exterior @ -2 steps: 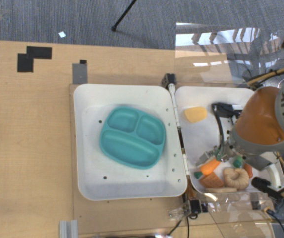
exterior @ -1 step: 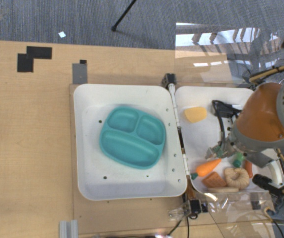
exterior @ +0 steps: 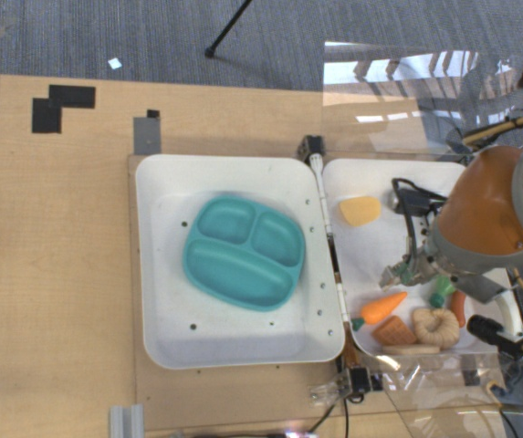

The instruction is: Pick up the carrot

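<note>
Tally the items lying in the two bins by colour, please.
Teal: 1, divided plate
Yellow: 1, cheese wedge
Orange: 2, carrot, ridged wedge
Tan: 1, pretzel
Green: 1, small piece
Red: 1, small piece
Total: 7

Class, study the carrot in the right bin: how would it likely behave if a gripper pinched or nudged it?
The carrot tapers to a point, so fingers may slip toward the thin end. Its rounded body would probably roll if nudged. It looks like a light toy, easily displaced, and a pretzel lies close by.
</note>
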Controlling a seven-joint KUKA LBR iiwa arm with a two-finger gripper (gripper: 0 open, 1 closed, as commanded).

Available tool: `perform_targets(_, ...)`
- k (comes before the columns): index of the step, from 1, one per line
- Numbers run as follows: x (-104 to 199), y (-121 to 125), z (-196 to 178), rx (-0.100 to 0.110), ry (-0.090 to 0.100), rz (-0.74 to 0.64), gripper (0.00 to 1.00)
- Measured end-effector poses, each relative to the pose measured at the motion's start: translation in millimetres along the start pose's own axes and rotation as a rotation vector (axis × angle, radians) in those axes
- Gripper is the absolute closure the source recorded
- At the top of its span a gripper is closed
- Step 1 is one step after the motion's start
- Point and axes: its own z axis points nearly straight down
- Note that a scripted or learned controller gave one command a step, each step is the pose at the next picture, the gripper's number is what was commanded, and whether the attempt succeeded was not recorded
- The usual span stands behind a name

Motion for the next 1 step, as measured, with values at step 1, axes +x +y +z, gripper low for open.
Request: perform_targets(1,0.0,-0.3,0.3,0.001,0.0,0.0,0.0)
